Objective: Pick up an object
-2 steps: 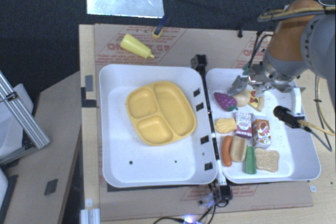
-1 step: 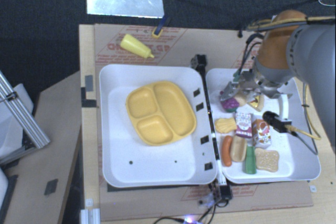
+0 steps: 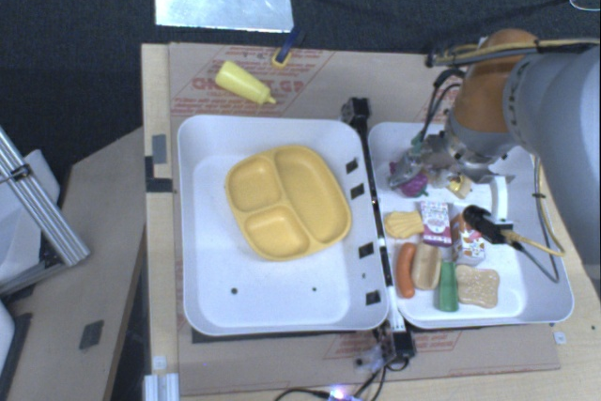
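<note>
Two white bins (image 3: 202,230) side by side; gripper (image 3: 413,172) over purple toy (image 3: 413,186); jaws' state unclear.

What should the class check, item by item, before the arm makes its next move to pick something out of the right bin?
1. Hand is over the right bin: ok.
2. Hand is near a target: ok, it sits by the purple item.
3. Something between the fingers: cannot tell, blurred.
4. Targets spaced for a clean grab: not ok; the hot dog, green bottle and toast are crowded together.
5. Yellow tray in the left bin is out of the way: ok.
</note>
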Robot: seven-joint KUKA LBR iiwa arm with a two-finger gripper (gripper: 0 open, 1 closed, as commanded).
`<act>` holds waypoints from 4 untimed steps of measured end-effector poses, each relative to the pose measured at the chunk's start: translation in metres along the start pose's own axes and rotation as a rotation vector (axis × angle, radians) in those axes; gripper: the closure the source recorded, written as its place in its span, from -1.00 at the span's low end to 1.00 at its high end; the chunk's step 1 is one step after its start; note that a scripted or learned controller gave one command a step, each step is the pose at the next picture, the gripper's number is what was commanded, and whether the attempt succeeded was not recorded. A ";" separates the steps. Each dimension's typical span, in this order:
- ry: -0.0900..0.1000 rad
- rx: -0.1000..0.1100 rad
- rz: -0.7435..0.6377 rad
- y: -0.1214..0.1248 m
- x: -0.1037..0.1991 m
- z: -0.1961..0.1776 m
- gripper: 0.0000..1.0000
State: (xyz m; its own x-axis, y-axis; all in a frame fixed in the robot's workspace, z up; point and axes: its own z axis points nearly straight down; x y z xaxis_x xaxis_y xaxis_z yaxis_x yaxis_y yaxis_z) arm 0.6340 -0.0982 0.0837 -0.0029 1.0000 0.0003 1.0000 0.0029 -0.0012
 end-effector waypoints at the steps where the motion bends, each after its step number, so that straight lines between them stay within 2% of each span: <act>1: 0.000 -0.005 -0.001 0.001 0.000 -0.013 1.00; 2: 0.000 -0.008 -0.002 0.003 0.008 -0.060 1.00; 3: -0.001 -0.010 -0.003 0.004 0.013 -0.125 1.00; 4: 0.000 -0.005 -0.003 0.005 0.013 -0.142 1.00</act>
State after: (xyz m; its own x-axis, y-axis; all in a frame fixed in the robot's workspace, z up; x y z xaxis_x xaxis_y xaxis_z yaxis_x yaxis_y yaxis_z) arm 0.6395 -0.0850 0.2257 -0.0057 1.0000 0.0003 1.0000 0.0057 0.0035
